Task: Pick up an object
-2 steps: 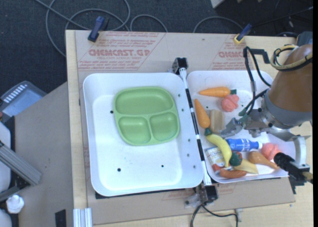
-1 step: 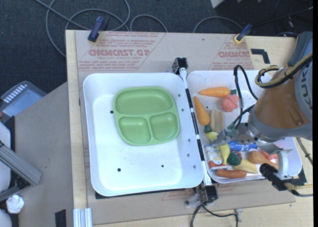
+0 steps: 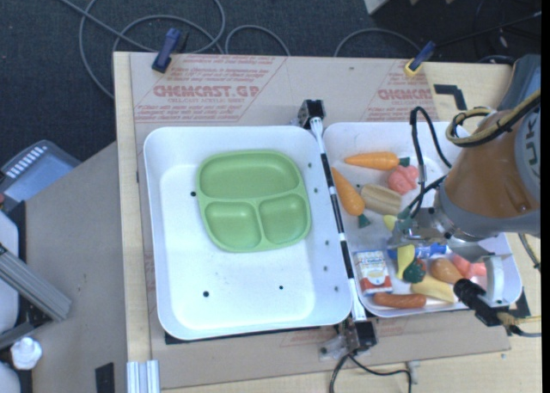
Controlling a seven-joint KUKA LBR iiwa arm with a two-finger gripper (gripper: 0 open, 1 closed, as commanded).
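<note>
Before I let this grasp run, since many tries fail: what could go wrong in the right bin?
1. The toy food in the right bin lies crowded: near the gripper, the small packet, the sausage and other pieces sit close together, so it may nudge or catch a neighbour.
2. The arm covers part of the bin, so a miss there could go unseen.

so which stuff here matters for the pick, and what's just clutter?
In play: the hand, right bin, and its toy food: carrot, pink piece, sausage, small packet.

Lying about: green divided plate in left bin, blue clamp, floor cables.
</note>
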